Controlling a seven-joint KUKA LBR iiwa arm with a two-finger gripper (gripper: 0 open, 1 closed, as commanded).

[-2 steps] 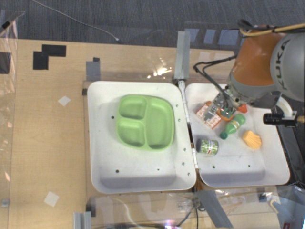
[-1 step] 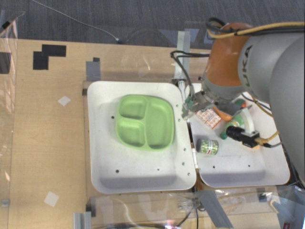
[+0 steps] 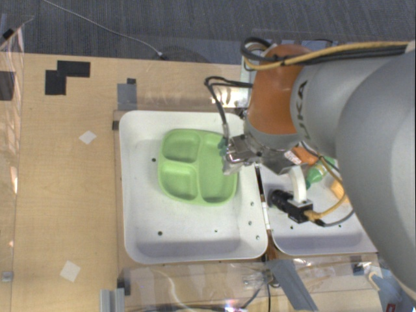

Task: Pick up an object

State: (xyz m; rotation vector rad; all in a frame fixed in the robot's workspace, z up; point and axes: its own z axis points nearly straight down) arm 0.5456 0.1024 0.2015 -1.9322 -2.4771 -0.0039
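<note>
Hanging over green divided tray (image 3: 193, 168) right edge in left bin (image 3: 146, 229), jaws' (image 3: 231, 156) state unclear, arm hiding right bin (image 3: 312, 239).

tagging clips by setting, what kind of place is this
Probably a robotics lab or test cell, not a home. A grey and orange industrial arm reaches over two shallow white bins on a plywood bench, with loose cabling and black tape markers. A green divided tray lies in the left bin.

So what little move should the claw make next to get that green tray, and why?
Probably a short drop straight down, then close. The claw sits at the right rim of the green divided tray in the left bin, and that raised rim looks like the only part thin enough to pinch.
</note>
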